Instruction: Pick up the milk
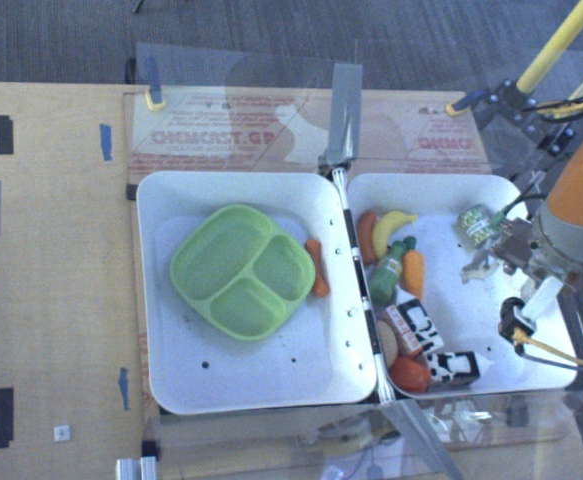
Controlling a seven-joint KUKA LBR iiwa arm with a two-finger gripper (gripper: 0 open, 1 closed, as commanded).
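While I watch from the fixed overhead camera, my arm reaches in from three o'clock, its orange band showing above the wrist at the right bin's three-o'clock edge. The gripper hangs over that bin's upper right area, at about two o'clock within it, and I cannot tell how it is set or whether it has hold of anything; a crinkly, clear-looking item sits just beside it, toward eleven o'clock from it.

The milk, a small carton with black and white cow patches, lies on its side at the bin's six-o'clock edge, well apart from the gripper. A red tomato-like piece touches it at its nine-o'clock side. Another black and white box lies just above, tilted, beside a pale round piece.

Along the bin's nine-o'clock wall I see a cluster: a reddish sausage shape, a banana, a green bottle and an orange carrot, all close together.

The left bin carries a green divided plate near its centre, with an orange piece at the plate's three-o'clock rim.

Both bins rest side by side on the wooden surface, which bears blue tape marks at nine o'clock.
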